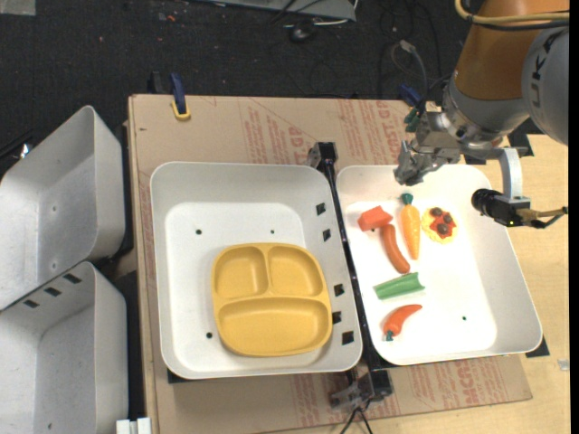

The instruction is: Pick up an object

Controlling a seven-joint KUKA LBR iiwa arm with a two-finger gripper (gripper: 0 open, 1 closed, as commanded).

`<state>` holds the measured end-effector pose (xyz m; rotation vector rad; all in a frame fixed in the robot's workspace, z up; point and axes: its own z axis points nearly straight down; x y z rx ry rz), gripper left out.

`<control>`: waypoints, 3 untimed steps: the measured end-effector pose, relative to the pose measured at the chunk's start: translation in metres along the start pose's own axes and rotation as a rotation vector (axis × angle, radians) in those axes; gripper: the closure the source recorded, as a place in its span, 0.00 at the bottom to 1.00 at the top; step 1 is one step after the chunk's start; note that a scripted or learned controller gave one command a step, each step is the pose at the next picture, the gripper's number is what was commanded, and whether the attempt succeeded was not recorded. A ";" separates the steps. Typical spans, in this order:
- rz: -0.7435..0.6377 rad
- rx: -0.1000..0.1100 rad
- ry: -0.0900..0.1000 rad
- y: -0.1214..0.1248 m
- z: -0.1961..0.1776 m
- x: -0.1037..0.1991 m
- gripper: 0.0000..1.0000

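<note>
The gripper (pixel 409 174) hangs over the far end of the right bin (pixel 507 333). The carrot (pixel 411 230) lies just below it toward the camera, long axis running nearly away from the viewer. Whether it is spread or closed I cannot tell; nothing seems pinched.

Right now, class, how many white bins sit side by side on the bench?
2: the left bin holds a yellow divided plate; the right bin holds toy food beneath the gripper.

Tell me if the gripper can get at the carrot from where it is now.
Probably yes. The gripper hangs just above the carrot at its green-topped end, nothing lies over it, though a sausage sits close beside it in the right bin.
</note>
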<state>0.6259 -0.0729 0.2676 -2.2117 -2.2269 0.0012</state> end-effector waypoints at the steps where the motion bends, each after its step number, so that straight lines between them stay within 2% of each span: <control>1: -0.001 -0.001 0.000 -0.007 0.018 0.055 1.00; 2: -0.001 0.000 0.000 -0.013 0.032 0.106 1.00; 3: -0.001 -0.003 0.000 -0.024 0.023 0.159 1.00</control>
